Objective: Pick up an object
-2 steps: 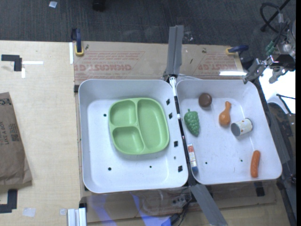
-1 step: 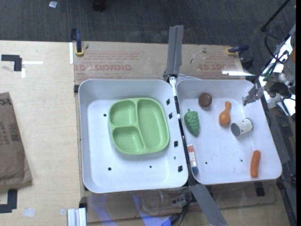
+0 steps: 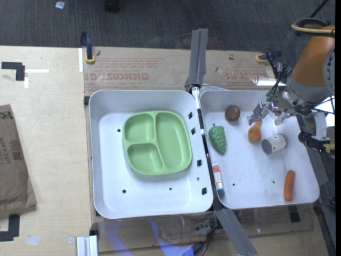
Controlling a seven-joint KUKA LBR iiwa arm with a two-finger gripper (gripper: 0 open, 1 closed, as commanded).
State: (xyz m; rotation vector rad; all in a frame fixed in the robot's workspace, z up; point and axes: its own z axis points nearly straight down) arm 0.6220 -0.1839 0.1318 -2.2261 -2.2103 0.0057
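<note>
The gripper [image 3: 259,114] hangs over the right bin [image 3: 250,193], just above a small orange object [image 3: 254,133], possibly a toy fruit. How far the jaws stand apart cannot be told from this slant, and nothing shows between them. A good grasp would centre over the orange piece and descend straight, keeping clear of the grey cup [image 3: 274,143] just beside it and the brown ball [image 3: 232,113] nearby.

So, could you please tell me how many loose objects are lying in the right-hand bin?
6: brown ball at the back, green grapes, orange piece, white cup, carrot, marker along the left wall.
</note>
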